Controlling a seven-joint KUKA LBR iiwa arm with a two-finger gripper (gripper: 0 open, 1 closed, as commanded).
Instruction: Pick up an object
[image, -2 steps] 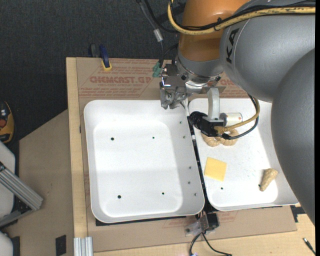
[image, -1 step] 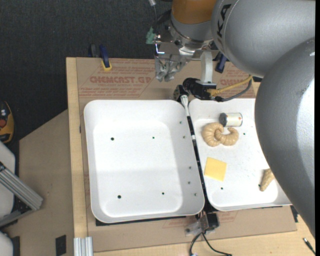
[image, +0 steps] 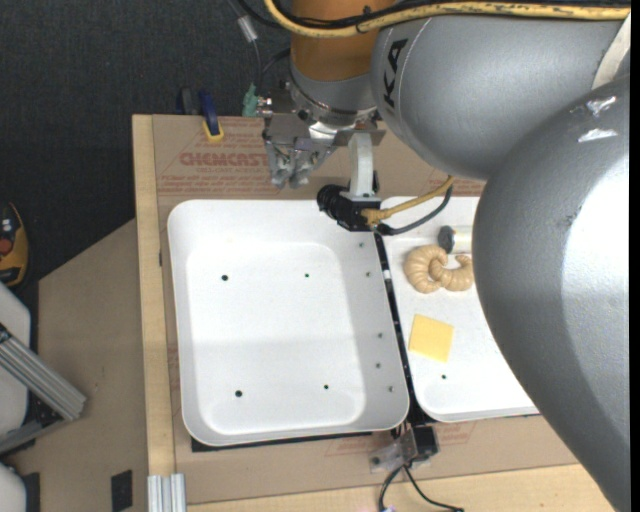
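Hovering gripper (image: 291, 172) past left bin (image: 200, 330) far rim, grip state unclear, yellow square (image: 431, 337) and tan curl (image: 436, 270) in right bin (image: 470, 400)

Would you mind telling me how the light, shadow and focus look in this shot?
In the camera view, the white left bin is brightly lit across its near half, with a soft grey shadow over its far half; the large grey arm sits close to the lens and looks soft, with a glare patch on its casing; the flat yellow square and curled beige piece stay fairly sharp.
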